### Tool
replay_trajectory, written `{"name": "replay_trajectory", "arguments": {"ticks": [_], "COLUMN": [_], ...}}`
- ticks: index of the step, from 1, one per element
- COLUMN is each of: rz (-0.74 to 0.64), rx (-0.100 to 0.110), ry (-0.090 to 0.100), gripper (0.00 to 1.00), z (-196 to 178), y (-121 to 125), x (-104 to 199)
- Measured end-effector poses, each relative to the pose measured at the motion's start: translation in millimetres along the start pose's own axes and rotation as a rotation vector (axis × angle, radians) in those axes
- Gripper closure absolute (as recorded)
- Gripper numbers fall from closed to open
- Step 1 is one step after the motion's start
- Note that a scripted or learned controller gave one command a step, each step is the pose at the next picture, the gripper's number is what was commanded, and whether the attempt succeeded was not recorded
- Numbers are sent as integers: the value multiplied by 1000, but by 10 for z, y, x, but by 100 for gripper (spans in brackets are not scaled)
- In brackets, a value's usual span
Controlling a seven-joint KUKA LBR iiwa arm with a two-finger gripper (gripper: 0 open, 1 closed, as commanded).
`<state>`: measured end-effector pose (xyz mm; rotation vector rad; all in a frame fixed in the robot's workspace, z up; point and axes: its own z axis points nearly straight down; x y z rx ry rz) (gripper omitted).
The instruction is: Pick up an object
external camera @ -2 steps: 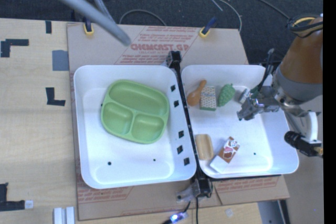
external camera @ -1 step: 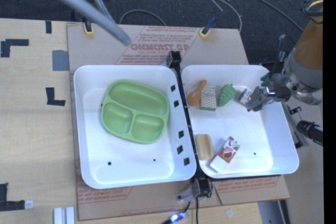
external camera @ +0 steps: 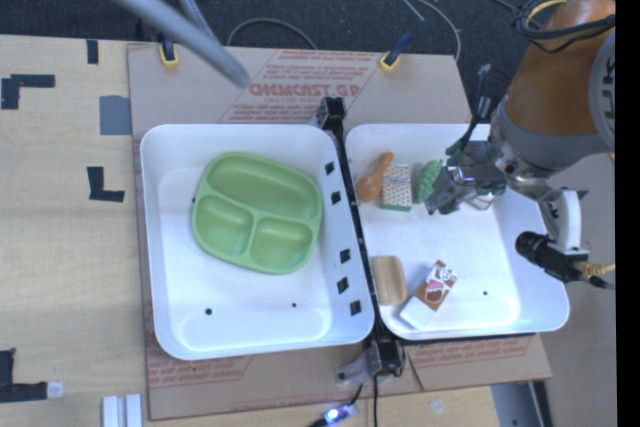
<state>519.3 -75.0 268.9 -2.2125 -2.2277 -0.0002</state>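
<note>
Cardboard (external camera: 300, 85) covers my bench under both white bins. Taking the black divider (external camera: 343, 215) as landmark: nearest me, just right of it, lie a tan bread piece (external camera: 388, 279) and a red-and-white carton (external camera: 436, 285). Left of it sits the green tray (external camera: 258, 212). Farther right, a carrot (external camera: 375, 177), a patterned block (external camera: 397, 186) and a green toy (external camera: 430, 180). My gripper (external camera: 452, 191) hovers beside the green toy; whether it's clenched I can't tell.

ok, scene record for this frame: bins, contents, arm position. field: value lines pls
left bin: shallow white bin holding a green three-compartment plastic plate
right bin: shallow white bin
right bin, top: orange carrot-shaped toy, pale checkered block, green leafy toy
right bin, bottom: tan bread-like piece, red-and-white small carton
pincer: low over right bin, beside green leafy toy
grasp: cannot tell
</note>
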Motion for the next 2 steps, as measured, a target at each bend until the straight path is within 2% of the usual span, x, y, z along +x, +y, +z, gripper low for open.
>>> {"name": "replay_trajectory", "arguments": {"ticks": [2], "rz": [-1], "rx": [1], "ry": [0], "gripper": [100], "z": [97], "y": [-69], "x": [1220]}}
